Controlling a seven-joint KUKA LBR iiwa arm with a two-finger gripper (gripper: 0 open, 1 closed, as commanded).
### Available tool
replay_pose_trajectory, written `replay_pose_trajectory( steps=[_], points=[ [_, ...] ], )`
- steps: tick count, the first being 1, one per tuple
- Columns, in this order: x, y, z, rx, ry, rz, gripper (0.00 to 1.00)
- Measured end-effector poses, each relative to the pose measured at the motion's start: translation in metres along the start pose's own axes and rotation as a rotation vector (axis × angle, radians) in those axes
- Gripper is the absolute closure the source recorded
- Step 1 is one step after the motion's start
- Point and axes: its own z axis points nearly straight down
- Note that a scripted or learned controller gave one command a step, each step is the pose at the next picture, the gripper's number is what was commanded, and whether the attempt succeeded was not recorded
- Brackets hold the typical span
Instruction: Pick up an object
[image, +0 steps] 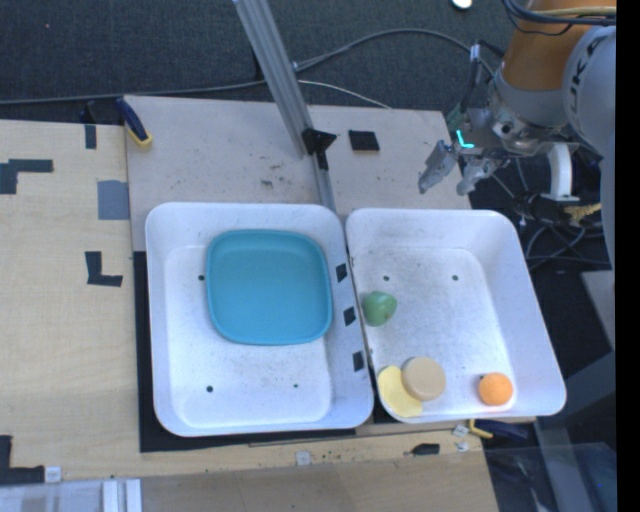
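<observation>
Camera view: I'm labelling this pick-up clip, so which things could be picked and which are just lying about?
For the job: gripper, green ball, orange ball, tan disc, yellow piece, blue plate.
Lying about: yellow-tipped clamp, metal pole, cables.

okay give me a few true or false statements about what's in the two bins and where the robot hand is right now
The blue plate lies in the left bin. True.
The orange ball sits on the blue plate. False: it is in the right bin, near the front right corner.
The hand is above the bench beyond the right bin. True.
The green object is between the hand's fingers. False: it lies in the right bin by the left wall.
</observation>
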Motion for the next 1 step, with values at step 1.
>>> replay_pose_trajectory(
  steps=[1],
  points=[
    [0.0000,0.0000,0.0001,0.000,0.000,0.000,0.00]
  ],
)
